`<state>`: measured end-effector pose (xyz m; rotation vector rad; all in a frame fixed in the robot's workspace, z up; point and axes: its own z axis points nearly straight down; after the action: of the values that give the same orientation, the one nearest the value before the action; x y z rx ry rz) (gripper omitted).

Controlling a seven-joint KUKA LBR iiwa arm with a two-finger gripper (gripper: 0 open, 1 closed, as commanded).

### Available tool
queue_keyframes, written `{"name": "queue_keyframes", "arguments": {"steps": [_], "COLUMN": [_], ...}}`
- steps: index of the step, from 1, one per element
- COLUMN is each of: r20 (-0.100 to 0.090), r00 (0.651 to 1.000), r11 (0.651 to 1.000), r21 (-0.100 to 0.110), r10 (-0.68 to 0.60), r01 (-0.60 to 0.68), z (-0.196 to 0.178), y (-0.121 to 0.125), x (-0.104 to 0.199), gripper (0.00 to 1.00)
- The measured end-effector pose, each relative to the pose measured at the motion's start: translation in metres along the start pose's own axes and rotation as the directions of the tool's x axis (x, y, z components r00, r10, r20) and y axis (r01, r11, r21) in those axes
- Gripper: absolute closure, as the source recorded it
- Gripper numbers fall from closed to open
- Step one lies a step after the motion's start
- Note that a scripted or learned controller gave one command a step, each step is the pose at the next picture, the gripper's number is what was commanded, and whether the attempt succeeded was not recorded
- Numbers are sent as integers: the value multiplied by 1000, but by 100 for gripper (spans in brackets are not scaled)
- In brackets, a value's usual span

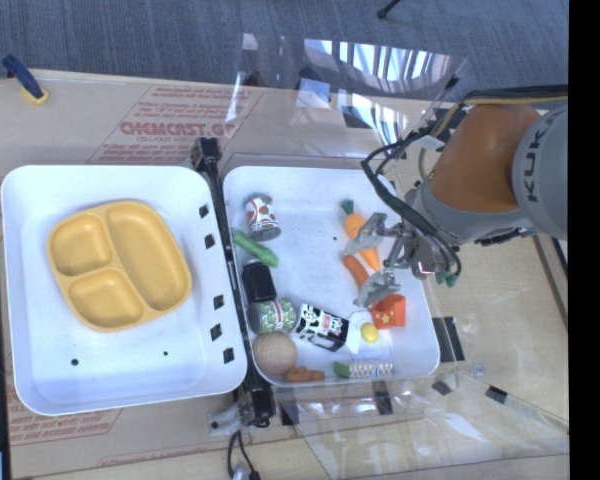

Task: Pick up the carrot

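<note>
Hovering in the right bin [280, 183], right of frame centre, the gripper [375, 258] has its fingers spread wide with the carrot [360, 265] lying between them, not clamped. Yellow divided plate [115, 263] sits in the left bin [20, 298].

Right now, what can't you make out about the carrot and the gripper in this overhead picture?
- Carrot: the gripper covers part of it, so contact cannot be told.
- Gripper: too small to judge a hold on anything.
- Small items along the right bin near edge: too blurred to name.
</note>
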<state>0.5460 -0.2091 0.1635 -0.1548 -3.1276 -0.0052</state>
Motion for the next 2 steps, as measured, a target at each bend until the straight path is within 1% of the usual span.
{"name": "queue_keyframes", "arguments": {"steps": [1, 2], "r20": [10, 17], "r00": [1000, 1000], "r11": [1000, 1000], "r21": [3, 5], "r10": [8, -1], "r01": [-8, 1], "z": [72, 59], "y": [4, 6], "x": [-50, -53], "gripper": [0, 100]}}
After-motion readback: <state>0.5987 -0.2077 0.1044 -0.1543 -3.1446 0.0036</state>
